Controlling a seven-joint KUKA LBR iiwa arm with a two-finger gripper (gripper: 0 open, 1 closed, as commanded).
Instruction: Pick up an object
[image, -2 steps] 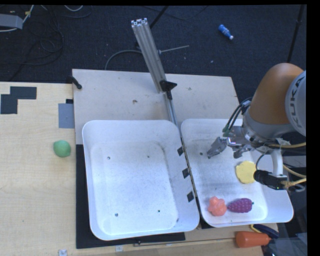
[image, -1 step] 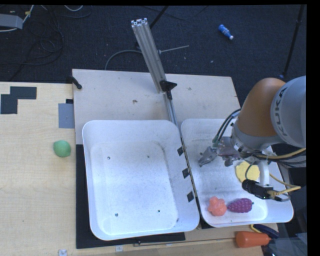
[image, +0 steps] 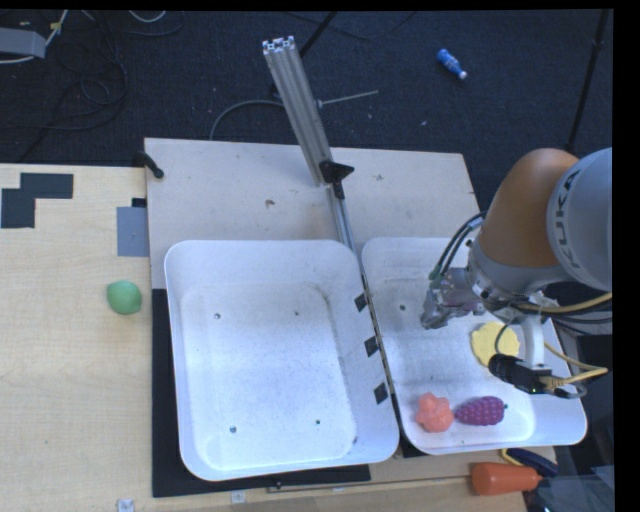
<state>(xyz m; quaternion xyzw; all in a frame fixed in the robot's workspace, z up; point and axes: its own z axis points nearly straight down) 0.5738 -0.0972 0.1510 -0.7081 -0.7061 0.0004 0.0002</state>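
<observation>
In the right bin (image: 400, 262) lie three toys near its front: an orange-pink lumpy piece (image: 434, 412), a purple bunch of grapes (image: 481, 410) beside it, and a yellow piece (image: 492, 343) partly hidden under the arm. My gripper (image: 437, 312) hangs over the middle of the right bin, above and behind the orange-pink piece, left of the yellow one. Nothing shows between its fingers. The arm's grey and orange wrist (image: 535, 215) covers the bin's right side.
The left bin (image: 200, 262) sits beside the right one, with a metal rail (image: 305, 110) slanting up behind them. A green ball (image: 124, 297) rests on the wooden bench at the left. An orange object (image: 505, 478) lies outside the right bin's front edge.
</observation>
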